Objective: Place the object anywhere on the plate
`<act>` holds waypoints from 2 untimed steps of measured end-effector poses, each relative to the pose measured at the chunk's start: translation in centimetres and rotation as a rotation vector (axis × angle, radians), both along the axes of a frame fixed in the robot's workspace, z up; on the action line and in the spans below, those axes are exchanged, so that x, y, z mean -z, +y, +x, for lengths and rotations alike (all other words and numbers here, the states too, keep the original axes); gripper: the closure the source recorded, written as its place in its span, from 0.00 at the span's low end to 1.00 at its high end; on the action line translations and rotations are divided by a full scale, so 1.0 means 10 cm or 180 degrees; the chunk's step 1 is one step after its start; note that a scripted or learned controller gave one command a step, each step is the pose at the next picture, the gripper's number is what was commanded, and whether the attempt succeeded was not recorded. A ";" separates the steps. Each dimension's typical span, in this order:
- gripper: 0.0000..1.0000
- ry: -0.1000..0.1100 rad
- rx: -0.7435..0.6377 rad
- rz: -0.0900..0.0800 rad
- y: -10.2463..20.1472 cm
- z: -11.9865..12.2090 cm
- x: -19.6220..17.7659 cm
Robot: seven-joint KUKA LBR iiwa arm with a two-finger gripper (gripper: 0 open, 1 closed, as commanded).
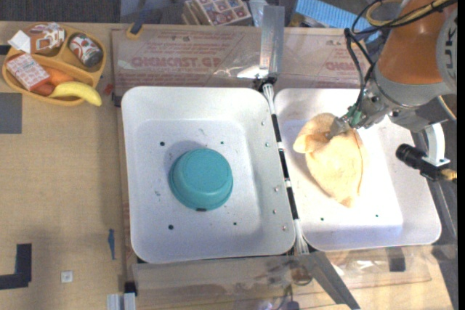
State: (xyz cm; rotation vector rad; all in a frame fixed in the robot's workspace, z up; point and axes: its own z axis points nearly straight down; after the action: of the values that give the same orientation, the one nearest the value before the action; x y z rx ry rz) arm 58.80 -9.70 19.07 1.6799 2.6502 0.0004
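Observation:
A round teal plate (pixel 201 178) lies in the middle of the left bin (pixel 145 112). A floppy pale yellow flat object (pixel 338 167), like a tortilla, lies in the right bin (pixel 414 221). Its upper edge is puckered and folded toward my gripper (pixel 339 130). The gripper comes down from the right and is shut on that upper edge. The lower part of the object still rests on the bin floor.
A raised divider (pixel 280 149) separates the two bins. A yellow tray (pixel 51 65) with a banana and other toy food sits at the far left of the bench. Cardboard and clutter lie behind the bins.

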 end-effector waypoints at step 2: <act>1.00 0.0008 -0.1277 0.0004 0.50 -0.09 -0.26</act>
State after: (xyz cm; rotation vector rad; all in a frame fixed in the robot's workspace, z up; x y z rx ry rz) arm 57.93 -4.72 21.69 1.1191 2.9345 0.0011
